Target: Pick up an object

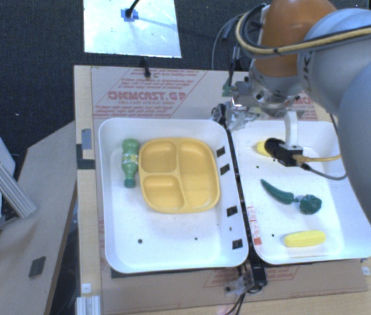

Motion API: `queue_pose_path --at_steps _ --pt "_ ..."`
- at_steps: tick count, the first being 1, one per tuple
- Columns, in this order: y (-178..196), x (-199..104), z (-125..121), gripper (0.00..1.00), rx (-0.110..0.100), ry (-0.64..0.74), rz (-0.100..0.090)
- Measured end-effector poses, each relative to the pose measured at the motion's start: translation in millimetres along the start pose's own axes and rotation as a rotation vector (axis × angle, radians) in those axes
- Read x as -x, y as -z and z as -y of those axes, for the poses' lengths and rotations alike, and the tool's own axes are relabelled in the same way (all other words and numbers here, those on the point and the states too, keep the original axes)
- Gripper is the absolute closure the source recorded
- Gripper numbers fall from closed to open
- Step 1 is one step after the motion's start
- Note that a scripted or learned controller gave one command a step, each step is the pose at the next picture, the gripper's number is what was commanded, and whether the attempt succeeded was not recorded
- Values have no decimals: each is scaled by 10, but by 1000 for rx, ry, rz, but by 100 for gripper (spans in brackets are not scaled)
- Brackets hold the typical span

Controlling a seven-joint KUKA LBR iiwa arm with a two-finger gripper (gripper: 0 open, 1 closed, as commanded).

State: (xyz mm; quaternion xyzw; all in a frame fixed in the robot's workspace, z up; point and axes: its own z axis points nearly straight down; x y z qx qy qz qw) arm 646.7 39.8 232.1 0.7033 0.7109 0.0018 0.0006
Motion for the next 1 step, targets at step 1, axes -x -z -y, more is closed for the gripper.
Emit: queue_pose_path --at_steps 1 --pt "-130 -572 -38 100 -1 0 -1"
